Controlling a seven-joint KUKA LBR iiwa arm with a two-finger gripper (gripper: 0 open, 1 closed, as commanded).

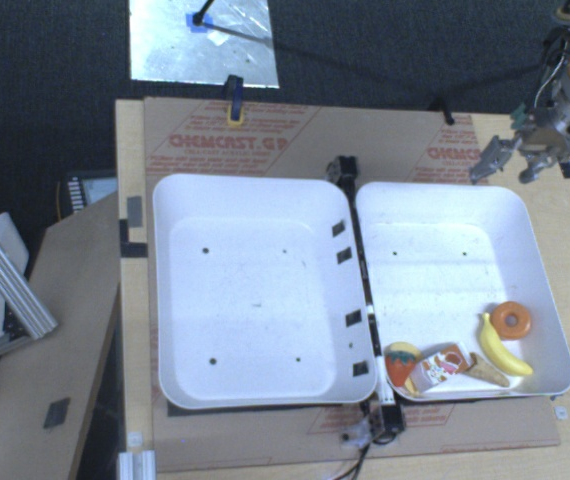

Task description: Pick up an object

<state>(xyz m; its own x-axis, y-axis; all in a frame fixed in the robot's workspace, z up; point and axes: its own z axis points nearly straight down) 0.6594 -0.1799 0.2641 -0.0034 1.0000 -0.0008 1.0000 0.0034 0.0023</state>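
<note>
The banana (504,347) lies in the right bin's (435,218) near corner, just beside a donut (511,319) and a packet (438,367). The gripper (510,160) hangs beyond the bin's far rim — fingers apparently spread, nothing between them. Descend centred on one item, clear of its neighbours — the packet's print is unreadable.
</note>
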